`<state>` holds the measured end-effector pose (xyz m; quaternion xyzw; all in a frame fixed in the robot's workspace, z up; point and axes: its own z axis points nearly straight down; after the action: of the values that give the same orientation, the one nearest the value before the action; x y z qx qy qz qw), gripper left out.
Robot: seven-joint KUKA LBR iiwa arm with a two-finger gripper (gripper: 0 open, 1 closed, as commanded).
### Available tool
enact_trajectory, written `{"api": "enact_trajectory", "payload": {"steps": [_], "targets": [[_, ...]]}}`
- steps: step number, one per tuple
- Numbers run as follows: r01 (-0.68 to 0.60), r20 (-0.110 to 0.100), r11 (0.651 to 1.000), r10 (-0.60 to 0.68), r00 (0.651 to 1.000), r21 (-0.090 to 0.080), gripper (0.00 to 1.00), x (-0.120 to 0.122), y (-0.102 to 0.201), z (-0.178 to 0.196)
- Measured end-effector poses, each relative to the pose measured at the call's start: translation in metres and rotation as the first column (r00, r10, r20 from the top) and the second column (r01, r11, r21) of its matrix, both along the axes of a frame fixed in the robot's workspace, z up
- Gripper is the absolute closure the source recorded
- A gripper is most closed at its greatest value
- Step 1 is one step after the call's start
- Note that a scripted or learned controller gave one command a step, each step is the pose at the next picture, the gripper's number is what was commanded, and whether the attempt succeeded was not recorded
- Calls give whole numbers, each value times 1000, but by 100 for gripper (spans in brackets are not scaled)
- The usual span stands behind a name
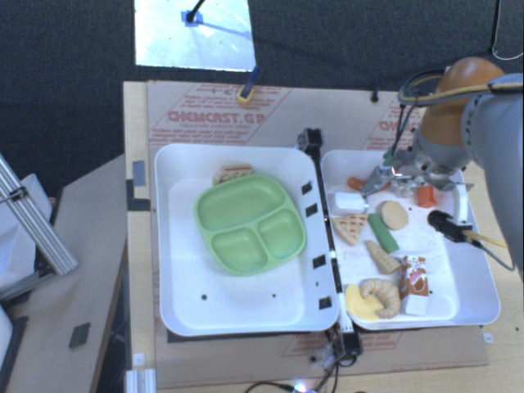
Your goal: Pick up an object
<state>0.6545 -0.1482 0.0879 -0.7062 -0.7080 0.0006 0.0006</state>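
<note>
The task names no single object; the candidates lie loose in the right bin (483, 297). Nearest the hand (399, 178) are a white block (347, 201), a round tan piece (395, 214) and a small orange-red piece (425, 196), the last partly covered by the wrist. An orange scrap (357, 183) just left of the hand is too small to identify. The hand sits low over the bin's far edge, but its fingers merge with metal parts and shadow, so I cannot tell how far open it is or whether anything is in it.

Further forward lie a pizza-like wedge (350, 227), a green stick (381, 232), a tan cone shape (382, 258), a croissant-like pastry (382, 295) resting on a yellow disc (358, 303), and a small carton (415, 285) whose print is unreadable. A black cylinder (446, 224) with a yellow cable juts from the arm over the bin's right side.

In the left bin (176, 301) a green divided tray (250, 223) covers most of a toast-like item (233, 173) at its far edge. Black clips (313, 212) run along the seam between the bins.

The worktop (270, 109) is covered by a sheet with red lettering, seemingly "CHEMCAST GP", repeated and partly hidden by the bins. Beyond it lies a shiny square plate (195, 23); an aluminium frame (33, 223) is cut off at the left.
</note>
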Motion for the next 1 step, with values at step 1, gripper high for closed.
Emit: {"api": "enact_trajectory", "payload": {"steps": [1], "targets": [[-2, 3, 1000, 2, 1000, -1, 0, 1, 0, -3]]}}
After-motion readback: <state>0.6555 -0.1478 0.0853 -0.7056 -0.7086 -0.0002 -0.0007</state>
